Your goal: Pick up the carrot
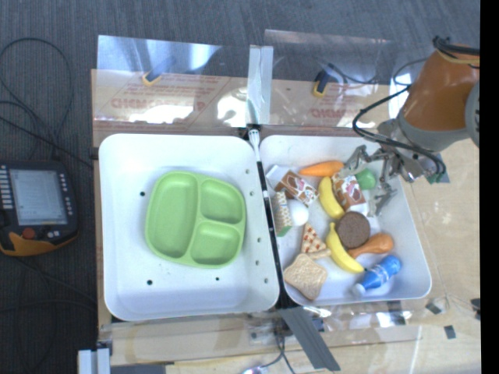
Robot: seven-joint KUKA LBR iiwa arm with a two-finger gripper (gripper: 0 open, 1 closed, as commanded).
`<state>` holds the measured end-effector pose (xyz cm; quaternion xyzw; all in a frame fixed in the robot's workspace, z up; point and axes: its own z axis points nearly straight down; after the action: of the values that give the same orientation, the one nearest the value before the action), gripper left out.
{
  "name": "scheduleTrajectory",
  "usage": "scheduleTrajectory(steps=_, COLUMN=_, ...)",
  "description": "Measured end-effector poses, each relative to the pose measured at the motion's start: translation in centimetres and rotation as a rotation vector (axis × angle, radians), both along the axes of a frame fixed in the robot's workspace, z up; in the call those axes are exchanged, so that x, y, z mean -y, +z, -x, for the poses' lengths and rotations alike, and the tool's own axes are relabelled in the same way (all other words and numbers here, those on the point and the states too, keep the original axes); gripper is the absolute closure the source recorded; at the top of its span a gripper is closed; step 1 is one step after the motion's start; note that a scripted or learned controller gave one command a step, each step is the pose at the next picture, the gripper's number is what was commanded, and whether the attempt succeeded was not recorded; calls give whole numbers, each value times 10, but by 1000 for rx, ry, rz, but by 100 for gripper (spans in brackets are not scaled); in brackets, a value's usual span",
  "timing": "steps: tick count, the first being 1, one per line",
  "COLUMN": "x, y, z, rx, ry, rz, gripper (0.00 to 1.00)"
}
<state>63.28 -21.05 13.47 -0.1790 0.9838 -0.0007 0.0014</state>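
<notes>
Orange, the carrot (322, 168) lies at the twelve o'clock end of the right bin (417, 244), just above two bananas (330, 198) and a wrapped snack (296, 185). At its three o'clock, slightly apart, the claw (376, 174) hangs with fingers spread wide, gripping nothing. At nine o'clock, the left bin (125, 209) carries a green divided plate (196, 218).

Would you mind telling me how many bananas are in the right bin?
2. One banana lies near the bin's middle, just below the carrot; the other banana lies lower, beside the bread slice. Others may be hidden.
</notes>
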Motion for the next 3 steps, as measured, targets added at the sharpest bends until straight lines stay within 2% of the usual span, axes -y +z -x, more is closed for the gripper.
scheduleTrajectory(steps=1, x=-42, y=-31, z=-32, rx=-36, ry=116, rz=18, gripper=0)
scheduleTrajectory(steps=2, x=-101, y=-40, z=-38, rx=-2, ry=159, rz=10, gripper=0)
scheduleTrajectory(steps=3, x=-101, y=-30, z=-41, rx=18, ry=156, rz=10, gripper=100)
